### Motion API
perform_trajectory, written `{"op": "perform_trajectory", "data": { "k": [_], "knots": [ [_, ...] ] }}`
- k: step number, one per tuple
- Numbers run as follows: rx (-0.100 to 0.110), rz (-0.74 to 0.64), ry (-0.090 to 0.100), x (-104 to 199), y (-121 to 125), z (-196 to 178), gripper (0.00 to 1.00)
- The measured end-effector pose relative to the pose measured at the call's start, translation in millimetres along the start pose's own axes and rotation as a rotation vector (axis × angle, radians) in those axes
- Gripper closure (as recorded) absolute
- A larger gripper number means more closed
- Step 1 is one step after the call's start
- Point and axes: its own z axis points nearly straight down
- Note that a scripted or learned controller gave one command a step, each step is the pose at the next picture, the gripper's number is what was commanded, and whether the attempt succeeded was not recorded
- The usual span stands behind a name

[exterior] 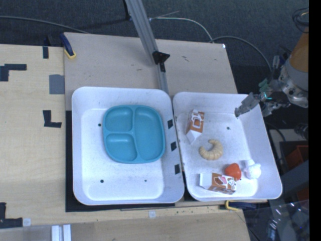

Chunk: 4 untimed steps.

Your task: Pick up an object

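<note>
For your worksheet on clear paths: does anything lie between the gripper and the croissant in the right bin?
Nothing visible does. The gripper is over the right bin's upper right edge; bare bin floor separates it from the croissant.

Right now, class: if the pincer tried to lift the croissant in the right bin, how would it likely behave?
The croissant looks like a light toy, probably stiff. Its curved, tapering crescent may slip or twist between fingers. Lying flat on the right bin floor, apart from the other items, it seems unlikely to roll.
</note>
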Motion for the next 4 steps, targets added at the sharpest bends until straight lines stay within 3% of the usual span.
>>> {"op": "perform_trajectory", "data": {
  "k": [1, 4],
  "knots": [
    [0.0, 0.0, 0.0, 0.0, 0.0, -0.1, 0.0],
    [0.007, 0.001, 0.001, -13.5, 9.2, 156.5, 0.0]
  ]
}}
